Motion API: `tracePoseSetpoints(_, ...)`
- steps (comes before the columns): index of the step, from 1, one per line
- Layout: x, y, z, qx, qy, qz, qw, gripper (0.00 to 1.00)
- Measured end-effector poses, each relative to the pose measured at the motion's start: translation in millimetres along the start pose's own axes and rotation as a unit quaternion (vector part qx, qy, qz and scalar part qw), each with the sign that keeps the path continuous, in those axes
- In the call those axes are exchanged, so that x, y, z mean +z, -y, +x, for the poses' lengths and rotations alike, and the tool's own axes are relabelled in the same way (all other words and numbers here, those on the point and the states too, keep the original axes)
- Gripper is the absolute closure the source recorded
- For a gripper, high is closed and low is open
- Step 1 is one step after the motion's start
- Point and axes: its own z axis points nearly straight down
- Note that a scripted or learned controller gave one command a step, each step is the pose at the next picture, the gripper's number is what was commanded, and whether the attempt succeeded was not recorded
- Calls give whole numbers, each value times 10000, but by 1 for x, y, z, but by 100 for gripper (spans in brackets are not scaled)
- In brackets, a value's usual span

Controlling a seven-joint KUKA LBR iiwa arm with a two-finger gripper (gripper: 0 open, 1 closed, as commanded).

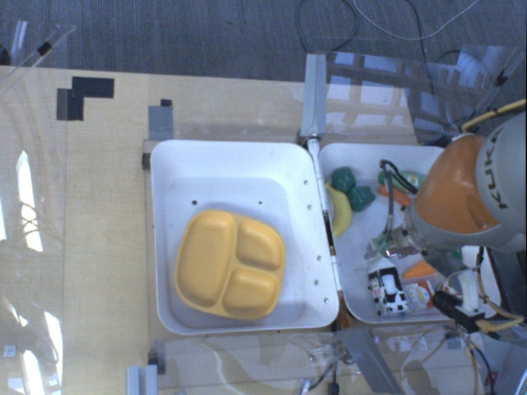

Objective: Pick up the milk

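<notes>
Milk, a small white carton with dark print, lies in the right bin, down near the front wall. It is tipped onto its side rather than standing. Right above it in my line of sight hangs the gripper, low in the bin and very near the carton's upper end. From here I cannot tell whether they touch. Nor can I tell whether the gripper is spread or pressed together, since the wrist and a tangle of wiring hide its tip. Nothing shows the carton being gripped.

The arm comes in from the right, and its orange band bulges over the bin's right half.

Other bits share that bin. A yellow banana lies along the left wall. Two dark green pieces sit just beside it towards the back. An orange piece is half tucked under the arm, and another orange piece lies just right of the carton.

The left bin holds a yellow divided tray, lying flat and a little askew towards the front. It is well apart from the milk, with both bin walls between them. The two bins touch along their shared edge on the pale wooden bench. Thin black cables loop across the grey floor behind it.
</notes>
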Motion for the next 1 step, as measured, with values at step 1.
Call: tracePoseSetpoints(1,2,3,1,3,-19,44,10000,0)
